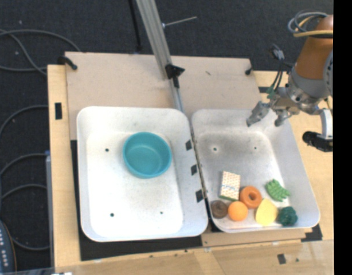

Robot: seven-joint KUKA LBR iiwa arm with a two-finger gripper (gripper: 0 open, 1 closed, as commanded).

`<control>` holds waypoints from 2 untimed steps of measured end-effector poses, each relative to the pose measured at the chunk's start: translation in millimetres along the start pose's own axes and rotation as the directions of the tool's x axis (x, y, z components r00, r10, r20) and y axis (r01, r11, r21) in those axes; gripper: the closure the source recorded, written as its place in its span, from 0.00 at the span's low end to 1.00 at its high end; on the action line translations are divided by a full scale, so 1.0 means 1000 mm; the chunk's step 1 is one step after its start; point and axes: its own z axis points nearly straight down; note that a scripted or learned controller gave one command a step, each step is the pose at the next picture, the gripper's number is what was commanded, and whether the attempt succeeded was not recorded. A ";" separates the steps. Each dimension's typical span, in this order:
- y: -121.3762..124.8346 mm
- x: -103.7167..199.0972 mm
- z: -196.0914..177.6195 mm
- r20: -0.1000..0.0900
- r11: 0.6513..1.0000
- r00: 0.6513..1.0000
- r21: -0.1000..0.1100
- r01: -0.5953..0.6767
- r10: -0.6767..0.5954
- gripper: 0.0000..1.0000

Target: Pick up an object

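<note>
The right bin (pixel 233 148) holds a cluster of small things at its near end: a pale patterned block (pixel 230 184), an orange ring (pixel 251 196), an orange ball (pixel 238 211), a brown ring (pixel 219 209), a yellow lemon-like piece (pixel 266 212), a light green piece (pixel 276 189) and a dark green piece (pixel 288 216). My gripper (pixel 268 114) hangs over the far right corner of that bin, well away from the cluster. Its two grey fingers are spread apart with nothing between them.
A teal bowl (pixel 147 154) sits in the left bin (pixel 107 211). A slanted aluminium post (pixel 157 36) rises from behind the bins, between them. Cables lie on the dark floor at the left.
</note>
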 end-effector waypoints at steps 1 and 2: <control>0.001 0.001 0.042 0.001 1.000 1.000 -0.002 0.002 -0.002 0.00; 0.000 -0.001 0.083 0.001 1.000 1.000 -0.002 0.003 -0.003 0.00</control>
